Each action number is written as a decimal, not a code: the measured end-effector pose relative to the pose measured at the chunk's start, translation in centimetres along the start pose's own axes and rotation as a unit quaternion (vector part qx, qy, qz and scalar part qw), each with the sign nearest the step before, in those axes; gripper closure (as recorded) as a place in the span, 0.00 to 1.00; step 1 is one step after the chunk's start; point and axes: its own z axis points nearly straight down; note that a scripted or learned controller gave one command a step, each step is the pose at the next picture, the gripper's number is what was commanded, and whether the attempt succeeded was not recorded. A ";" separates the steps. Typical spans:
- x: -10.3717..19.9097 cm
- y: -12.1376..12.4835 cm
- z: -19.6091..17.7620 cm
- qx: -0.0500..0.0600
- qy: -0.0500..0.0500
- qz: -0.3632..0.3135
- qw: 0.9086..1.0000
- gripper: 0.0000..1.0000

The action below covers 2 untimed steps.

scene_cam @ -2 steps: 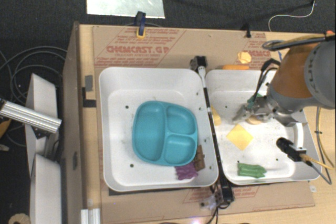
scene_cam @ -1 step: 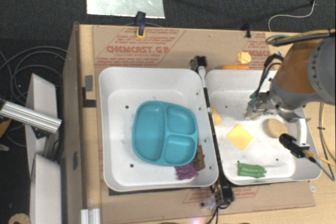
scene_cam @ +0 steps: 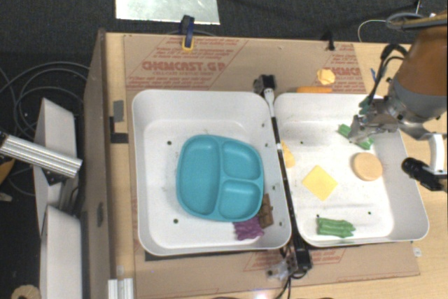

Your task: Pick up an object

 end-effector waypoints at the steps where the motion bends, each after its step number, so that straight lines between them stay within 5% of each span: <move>1: 0.1 -0.1 0.5 0.004 0.001 0.000 1.000 0.00; 2: 0.6 -1.3 12.1 0.005 0.002 0.001 1.000 0.00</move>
